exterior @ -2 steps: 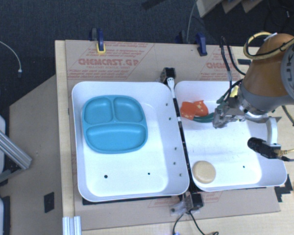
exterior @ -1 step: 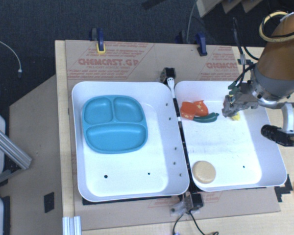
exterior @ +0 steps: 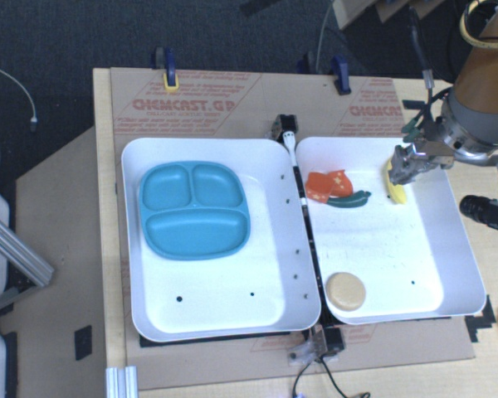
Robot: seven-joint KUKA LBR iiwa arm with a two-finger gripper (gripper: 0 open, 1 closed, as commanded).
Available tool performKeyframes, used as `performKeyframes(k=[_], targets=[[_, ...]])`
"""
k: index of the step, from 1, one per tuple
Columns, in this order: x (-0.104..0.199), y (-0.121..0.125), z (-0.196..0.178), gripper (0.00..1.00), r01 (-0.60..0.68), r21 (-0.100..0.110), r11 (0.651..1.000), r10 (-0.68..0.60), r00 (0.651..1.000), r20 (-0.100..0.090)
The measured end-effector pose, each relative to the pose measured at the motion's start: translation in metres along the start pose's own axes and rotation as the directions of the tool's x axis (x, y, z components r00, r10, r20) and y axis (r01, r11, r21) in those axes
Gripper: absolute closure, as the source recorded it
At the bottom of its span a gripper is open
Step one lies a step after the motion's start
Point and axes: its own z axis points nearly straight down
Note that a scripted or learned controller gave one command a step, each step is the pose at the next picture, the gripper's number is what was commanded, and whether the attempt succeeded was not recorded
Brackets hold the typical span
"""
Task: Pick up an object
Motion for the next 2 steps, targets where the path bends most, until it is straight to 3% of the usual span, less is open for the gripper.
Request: performKeyframes(k=[1,2], targets=[[0.0,0.001,-0.033,1.0,0.0,0.001,1.0,0.0,1.0,0.0],[0.058,-0.01,-0.016,1.0,0.003,0.008,1.0,-0.003,1.0,-0.003]])
